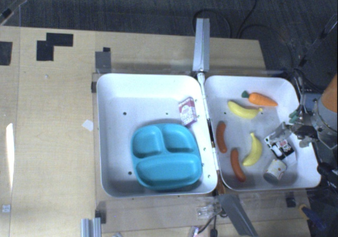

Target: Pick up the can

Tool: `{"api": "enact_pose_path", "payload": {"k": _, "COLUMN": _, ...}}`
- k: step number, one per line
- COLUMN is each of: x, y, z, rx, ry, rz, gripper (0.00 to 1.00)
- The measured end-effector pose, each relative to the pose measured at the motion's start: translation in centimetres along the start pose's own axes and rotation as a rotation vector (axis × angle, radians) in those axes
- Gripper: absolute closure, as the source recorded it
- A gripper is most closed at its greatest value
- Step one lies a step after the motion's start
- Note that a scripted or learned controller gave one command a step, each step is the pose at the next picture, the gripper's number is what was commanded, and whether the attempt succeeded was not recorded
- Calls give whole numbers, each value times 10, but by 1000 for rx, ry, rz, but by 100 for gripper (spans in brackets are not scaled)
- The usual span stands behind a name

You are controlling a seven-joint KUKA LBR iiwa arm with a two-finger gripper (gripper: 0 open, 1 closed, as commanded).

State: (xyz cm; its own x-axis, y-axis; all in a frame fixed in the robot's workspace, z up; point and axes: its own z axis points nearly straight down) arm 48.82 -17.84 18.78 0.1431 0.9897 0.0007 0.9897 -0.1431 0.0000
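Camera view, looking down on both bins. The arm [322, 125] comes in from the right edge, its orange band at the frame's border and its wrist over the right wall of the right bin [288, 84]. The gripper [289, 131] hangs over that bin's right-hand side, and from this angle it cannot be told whether it is apart or together; nothing is seen held in it.

The can [274, 170], pale and silvery, sits tipped near the bin's front right corner, just below the gripper in the picture. Beside it to the left is a banana [254, 150], then two sausages [237, 164]. A second banana [243, 110] and a carrot [261, 100] lie toward the back.

In the left bin [113, 125] are a blue divided tray [166, 155] and a small red-and-white packet [187, 111] near the right wall.
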Motion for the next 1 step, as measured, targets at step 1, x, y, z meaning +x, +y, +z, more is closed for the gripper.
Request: {"api": "enact_pose_path", "payload": {"k": 1, "x": 15, "y": 27, "z": 73, "rx": -38, "ry": -10, "rz": -8, "gripper": 0}}
